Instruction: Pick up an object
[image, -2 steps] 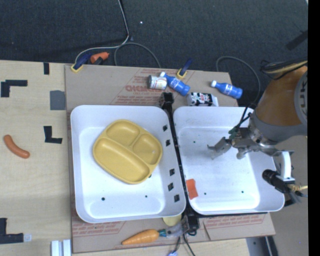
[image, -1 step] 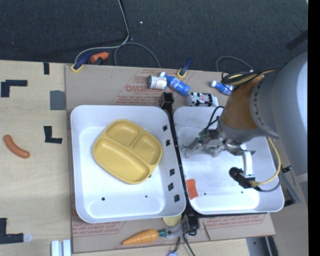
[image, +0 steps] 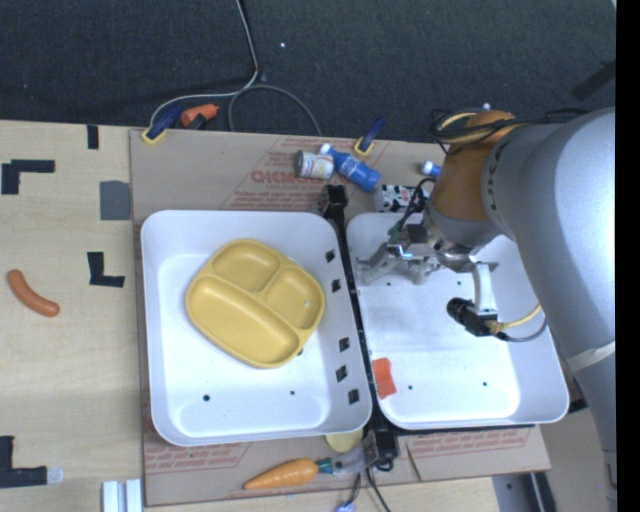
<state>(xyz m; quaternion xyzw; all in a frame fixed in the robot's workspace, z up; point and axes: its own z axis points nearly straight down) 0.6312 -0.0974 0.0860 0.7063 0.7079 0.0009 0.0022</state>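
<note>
Evidently the reach is under way: the gripper (image: 385, 262), whose grip state I cannot tell, sits low in the right bin (image: 540, 395), well apart from the small orange block (image: 383, 377) it must descend on.

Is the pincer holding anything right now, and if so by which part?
Cannot be told. The pincer sits low over the upper left of the right bin, and no object shows in its grip. The orange block lies untouched.

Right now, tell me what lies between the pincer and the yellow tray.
Camera view: the bins' black clamped divider lies between pincer and tray.
</note>
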